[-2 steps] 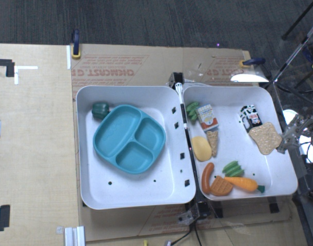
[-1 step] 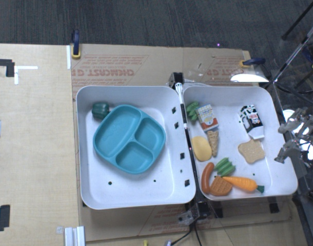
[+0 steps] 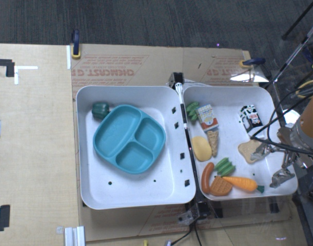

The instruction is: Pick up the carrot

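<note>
While my metal two-finger gripper [image 3: 286, 169] hangs at right bin's right rim, finger state unclear, orange plastic carrot [image 3: 241, 183] lies at front wall. Risk: brown waffle-like toy [image 3: 221, 186] touches carrot tip; grab may catch it, or fingers strike wall.

Fixed overhead camera (slightly slanted) overlooks both white bins [image 3: 126, 199].

KUKA iiwa arm [image 3: 306, 129] at frame's right edge | grey body with an orange band above the wrist | thin black cables [image 3: 272, 124] trailing across it | metallic silver two-finger gripper [image 3: 282, 177] at its tip, bare metal brackets catching the light
</note>
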Action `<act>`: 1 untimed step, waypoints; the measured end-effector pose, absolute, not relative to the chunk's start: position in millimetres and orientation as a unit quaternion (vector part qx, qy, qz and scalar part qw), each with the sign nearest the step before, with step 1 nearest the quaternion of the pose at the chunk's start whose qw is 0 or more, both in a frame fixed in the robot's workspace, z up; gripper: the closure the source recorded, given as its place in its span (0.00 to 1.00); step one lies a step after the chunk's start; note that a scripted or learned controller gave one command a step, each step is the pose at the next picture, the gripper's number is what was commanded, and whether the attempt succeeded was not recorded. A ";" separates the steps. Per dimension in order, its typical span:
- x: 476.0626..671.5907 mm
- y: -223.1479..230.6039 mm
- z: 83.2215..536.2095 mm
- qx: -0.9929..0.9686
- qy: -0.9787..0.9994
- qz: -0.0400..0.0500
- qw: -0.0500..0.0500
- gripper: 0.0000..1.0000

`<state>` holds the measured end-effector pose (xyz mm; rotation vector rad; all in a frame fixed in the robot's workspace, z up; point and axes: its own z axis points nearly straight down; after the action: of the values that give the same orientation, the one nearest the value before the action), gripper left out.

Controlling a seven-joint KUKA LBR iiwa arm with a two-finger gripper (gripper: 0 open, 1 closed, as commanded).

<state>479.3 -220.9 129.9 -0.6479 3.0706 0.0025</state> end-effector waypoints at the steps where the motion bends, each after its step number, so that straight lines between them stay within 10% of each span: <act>1: 538.3 -221.1 245.2 -0.199 0.980 0.000 0.005 0.00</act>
<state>538.3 -221.1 245.2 -0.6240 3.0687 -0.0015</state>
